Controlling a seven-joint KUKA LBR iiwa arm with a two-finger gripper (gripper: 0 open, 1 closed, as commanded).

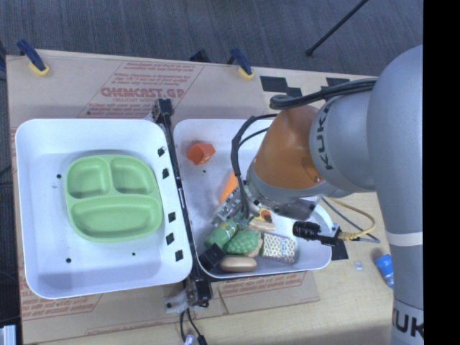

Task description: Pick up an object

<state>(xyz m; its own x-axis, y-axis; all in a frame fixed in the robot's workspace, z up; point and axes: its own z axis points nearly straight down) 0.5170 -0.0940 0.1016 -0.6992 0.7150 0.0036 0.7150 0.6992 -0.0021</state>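
Note:
The right bin (188,131) holds a pile of small objects at its near end: a green knobbly item (243,243), a tan oval piece (238,264), a patterned whitish block (279,248) and a dark green piece (213,254). An orange block (200,152) lies apart toward the far end, and an orange stick (229,187) pokes out beside the arm. My gripper (236,210) reaches down into the pile from under the orange wrist band (287,153), just above the green item. The wrist hides much of the gripper.
The left bin (29,192) carries a green divided plate (113,195). A black divider with clips (172,185) runs between the bins. Cardboard (136,85) lies under both, held by blue clamps (241,62). The grey arm (388,157) covers the right side.

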